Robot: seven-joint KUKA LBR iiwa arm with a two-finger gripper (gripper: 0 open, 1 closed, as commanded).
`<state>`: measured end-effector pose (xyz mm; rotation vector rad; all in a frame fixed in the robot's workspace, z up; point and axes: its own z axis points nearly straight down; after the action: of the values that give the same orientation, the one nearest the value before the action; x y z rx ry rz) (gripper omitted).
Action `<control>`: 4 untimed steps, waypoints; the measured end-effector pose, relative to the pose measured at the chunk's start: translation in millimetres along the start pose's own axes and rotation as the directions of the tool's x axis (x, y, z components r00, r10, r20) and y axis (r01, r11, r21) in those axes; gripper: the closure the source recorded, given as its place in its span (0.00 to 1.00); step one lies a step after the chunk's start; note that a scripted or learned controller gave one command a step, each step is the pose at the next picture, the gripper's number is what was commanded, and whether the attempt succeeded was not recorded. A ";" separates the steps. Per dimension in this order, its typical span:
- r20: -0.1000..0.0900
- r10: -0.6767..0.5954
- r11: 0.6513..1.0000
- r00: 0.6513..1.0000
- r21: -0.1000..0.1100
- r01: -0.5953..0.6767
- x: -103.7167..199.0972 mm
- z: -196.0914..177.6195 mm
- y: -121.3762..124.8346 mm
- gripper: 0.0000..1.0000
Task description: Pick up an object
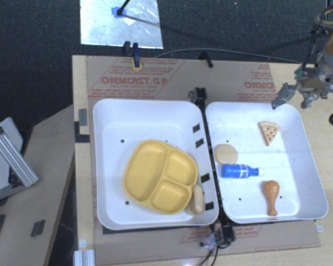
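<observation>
Right bin (pixel 308 148), blue bottle (pixel 238 171) lying crosswise, white cap pointing right, fingers (pixel 282 97) spread above far rim.

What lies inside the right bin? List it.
Inside the right bin: a pizza slice, a tan round cookie, a blue bottle and a drumstick. Anything under them is covered.

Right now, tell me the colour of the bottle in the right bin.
Blue bottle with a white cap, seen in the camera view.

Two shallow white plastic bins (pixel 108 148) (side by side), beside the fingers (pixel 281 96); silvery square sheet (pixel 100 21), well apart leftward.
</observation>
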<state>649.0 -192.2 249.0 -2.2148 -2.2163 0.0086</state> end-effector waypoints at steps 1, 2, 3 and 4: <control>0.003 -0.003 1.000 1.000 -0.012 0.003 0.7 -7.8 2.2 0.00; 0.002 -0.005 1.000 1.000 -0.007 0.005 4.9 54.1 5.2 0.00; 0.003 -0.001 1.000 1.000 -0.009 0.001 -3.6 100.2 4.7 0.00; 0.003 -0.004 1.000 1.000 -0.011 0.004 -5.4 143.0 12.4 0.00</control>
<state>660.0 -197.3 105.8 -2.2169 -2.2280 -0.0003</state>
